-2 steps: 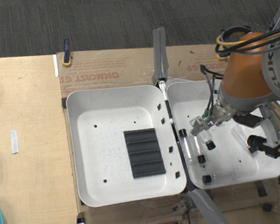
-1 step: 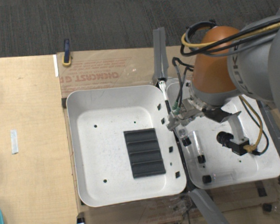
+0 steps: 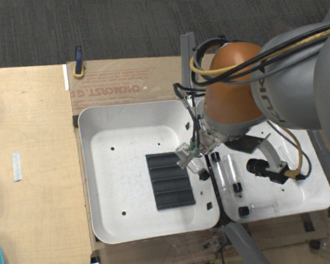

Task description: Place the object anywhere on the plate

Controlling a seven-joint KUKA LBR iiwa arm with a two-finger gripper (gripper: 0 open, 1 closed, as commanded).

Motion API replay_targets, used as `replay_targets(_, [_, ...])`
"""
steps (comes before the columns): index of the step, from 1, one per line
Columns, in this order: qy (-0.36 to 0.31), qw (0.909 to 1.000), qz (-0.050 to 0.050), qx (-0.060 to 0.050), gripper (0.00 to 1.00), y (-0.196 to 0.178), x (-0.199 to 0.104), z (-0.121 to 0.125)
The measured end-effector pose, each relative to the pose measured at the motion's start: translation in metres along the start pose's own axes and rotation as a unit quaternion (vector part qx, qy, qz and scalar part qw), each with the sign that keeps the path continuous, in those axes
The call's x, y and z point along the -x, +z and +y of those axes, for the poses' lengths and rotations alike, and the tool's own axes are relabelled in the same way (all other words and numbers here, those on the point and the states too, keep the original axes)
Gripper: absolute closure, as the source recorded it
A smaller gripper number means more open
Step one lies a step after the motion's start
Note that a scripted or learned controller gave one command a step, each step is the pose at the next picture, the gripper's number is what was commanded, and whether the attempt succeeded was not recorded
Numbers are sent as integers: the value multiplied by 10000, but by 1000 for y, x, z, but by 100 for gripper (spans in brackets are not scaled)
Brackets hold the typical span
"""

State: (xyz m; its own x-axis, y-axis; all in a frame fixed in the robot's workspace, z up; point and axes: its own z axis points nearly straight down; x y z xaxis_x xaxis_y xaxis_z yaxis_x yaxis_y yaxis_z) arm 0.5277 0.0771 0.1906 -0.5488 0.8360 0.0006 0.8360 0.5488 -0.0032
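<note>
A black ribbed rectangular plate [image 3: 170, 180] lies flat in the middle of the left bin [image 3: 107, 162]. My gripper [image 3: 189, 155] hangs just off the plate's upper right corner, close to the wall between the two bins. A small green and grey patch shows at its tip; what it is cannot be made out. A clear tube with dark ends [image 3: 229, 173] lies in the right bin [image 3: 308, 196], just right of the gripper.
A small black piece [image 3: 204, 175] sits by the dividing wall, and a small dark cap [image 3: 243, 211] lies near the right bin's front edge. The arm's orange band and grey body cover most of the right bin. Cardboard and a wooden bench lie to the left.
</note>
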Motion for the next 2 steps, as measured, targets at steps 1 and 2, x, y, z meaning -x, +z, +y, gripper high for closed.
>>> replay_targets(1, [-184,9998,-7,1,100,-27,-99,40])
replay_targets(2, [-183,9998,-7,2,0,-27,-99,40])
